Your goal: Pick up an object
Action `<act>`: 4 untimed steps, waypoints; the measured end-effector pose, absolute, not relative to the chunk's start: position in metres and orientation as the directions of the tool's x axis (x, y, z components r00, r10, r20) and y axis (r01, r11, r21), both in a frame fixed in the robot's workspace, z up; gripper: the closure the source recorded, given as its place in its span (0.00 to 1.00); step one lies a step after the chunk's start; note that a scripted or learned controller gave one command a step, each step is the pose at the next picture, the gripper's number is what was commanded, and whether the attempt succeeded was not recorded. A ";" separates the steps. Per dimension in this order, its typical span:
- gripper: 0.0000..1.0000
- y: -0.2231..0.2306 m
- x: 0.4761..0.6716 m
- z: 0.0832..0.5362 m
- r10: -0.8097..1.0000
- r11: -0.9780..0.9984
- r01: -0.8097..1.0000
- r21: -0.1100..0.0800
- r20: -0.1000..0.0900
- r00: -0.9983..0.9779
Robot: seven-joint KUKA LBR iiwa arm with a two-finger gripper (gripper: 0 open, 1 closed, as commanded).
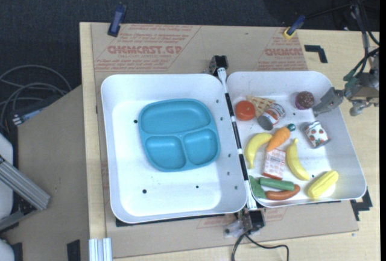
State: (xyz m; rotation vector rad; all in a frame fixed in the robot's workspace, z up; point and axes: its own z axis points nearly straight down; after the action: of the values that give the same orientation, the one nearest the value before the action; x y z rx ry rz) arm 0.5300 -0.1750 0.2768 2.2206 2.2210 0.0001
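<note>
The right bin (350,133) holds several toy foods. Among them are a red tomato (245,110), a dark round piece (304,99), an orange carrot (277,138), two bananas (256,149) (295,161), a yellow corn cob (322,184), a red-and-white carton (274,164) and a small patterned box (315,134). My gripper (336,106) hangs at the bin's upper right rim, just right of the dark round piece. Its fingers (327,100) look spread apart, open, with nothing between them.
The left bin (120,133) holds a blue divided plate (178,134). A green piece (274,183) and a red sausage (282,194) lie by the right bin's front wall. A black divider rail (232,127) runs between the bins. Cables hang at the far right (365,43).
</note>
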 end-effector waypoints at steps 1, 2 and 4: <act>0.00 -0.174 0.584 0.146 1.000 0.000 1.000 -0.001 0.000 0.000; 0.00 -0.126 0.539 0.084 1.000 0.000 1.000 -0.001 0.001 0.000; 1.00 -0.026 0.544 0.185 1.000 0.001 1.000 0.000 0.001 -0.001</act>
State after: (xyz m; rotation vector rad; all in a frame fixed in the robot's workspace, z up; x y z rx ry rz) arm 0.5440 -0.0263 0.1847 2.2209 2.2228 0.0010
